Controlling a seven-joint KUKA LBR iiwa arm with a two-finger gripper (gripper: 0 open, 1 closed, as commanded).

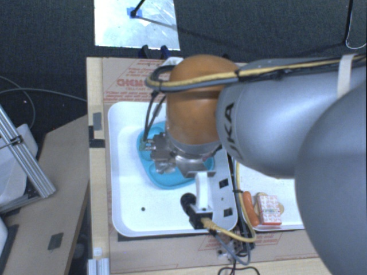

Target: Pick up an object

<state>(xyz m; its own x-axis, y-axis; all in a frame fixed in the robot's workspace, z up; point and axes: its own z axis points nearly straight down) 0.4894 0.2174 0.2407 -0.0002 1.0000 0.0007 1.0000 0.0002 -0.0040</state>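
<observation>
- My arm (275, 125) reaches in from the right and covers most of both bins, its orange band above the left bin (123, 211).
- The left bin lies under the wrist, with bare white floor on its near-left side.
- A blue object (150, 171) lies in that bin, partly beneath the wrist.
- A small box (268, 208) and an orange stick (248, 206) lie in the right bin.
- The gripper (163, 159) sits down over the blue object; I cannot tell its state or whether it grips anything.

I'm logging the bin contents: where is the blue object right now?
The blue object lies in the left bin, near its middle, directly under the arm's wrist, which covers much of it.
</observation>
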